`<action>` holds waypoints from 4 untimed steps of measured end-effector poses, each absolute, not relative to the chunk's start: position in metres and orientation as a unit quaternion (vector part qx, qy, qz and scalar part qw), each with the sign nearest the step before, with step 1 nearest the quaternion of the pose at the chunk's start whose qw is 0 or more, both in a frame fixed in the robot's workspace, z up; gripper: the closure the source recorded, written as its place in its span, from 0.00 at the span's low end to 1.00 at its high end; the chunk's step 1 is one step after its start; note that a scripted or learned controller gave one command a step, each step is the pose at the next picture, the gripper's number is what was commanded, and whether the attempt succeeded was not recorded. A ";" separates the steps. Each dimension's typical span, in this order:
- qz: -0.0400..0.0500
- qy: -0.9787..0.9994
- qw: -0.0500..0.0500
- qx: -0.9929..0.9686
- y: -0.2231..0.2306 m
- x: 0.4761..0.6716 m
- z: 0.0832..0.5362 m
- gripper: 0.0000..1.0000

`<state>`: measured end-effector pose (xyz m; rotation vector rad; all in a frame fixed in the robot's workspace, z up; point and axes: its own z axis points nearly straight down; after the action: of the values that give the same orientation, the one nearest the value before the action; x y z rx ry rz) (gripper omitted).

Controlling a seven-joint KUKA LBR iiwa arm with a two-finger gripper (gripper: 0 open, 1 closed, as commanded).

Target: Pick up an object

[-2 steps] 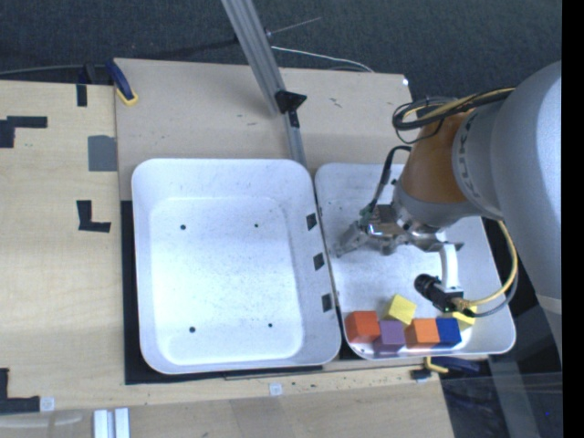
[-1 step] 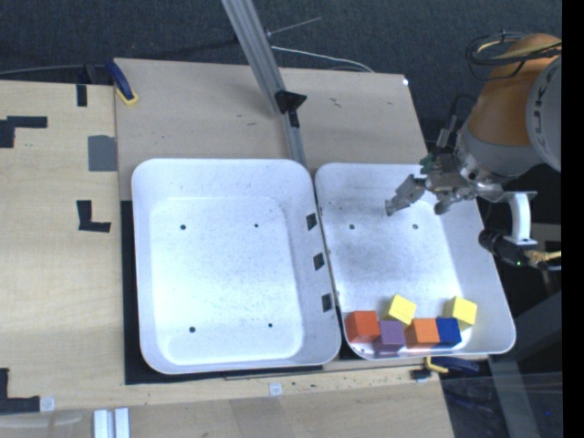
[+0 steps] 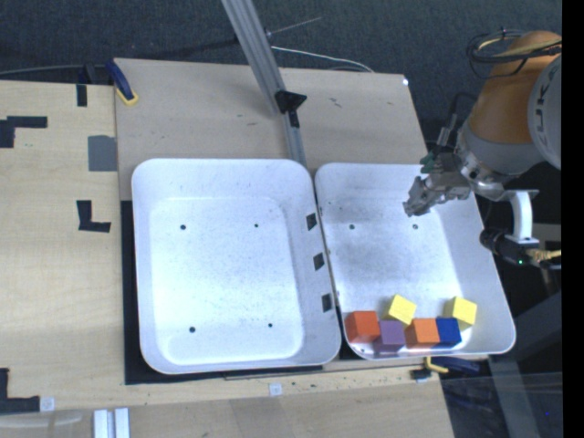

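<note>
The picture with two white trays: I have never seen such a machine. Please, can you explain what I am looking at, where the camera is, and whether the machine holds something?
This is one picture from a camera fixed above a wooden bench, looking down at a slant. On the bench sit two shallow white trays side by side: the left tray and the right tray.

The grey and orange shape at the right is a robot arm. At its end is a gripper, a small two-finger hand, above the upper part of the right tray. I see nothing between its fingers, and I cannot tell if they are open or shut.

Small coloured blocks lie at the near end of the right tray: an orange block, a purple block, a second orange block, a blue block and two yellow blocks. The robot's job is to pick one up.
</note>
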<state>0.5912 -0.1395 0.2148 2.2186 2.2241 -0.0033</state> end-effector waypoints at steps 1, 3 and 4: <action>-0.003 0.706 -0.004 0.708 -0.153 0.540 0.166 1.00; 0.003 0.709 0.004 0.705 -0.072 0.576 0.355 1.00; 0.002 0.707 0.003 0.707 -0.100 0.559 0.421 1.00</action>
<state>0.5589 -0.0997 0.4214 2.2174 2.2160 0.0053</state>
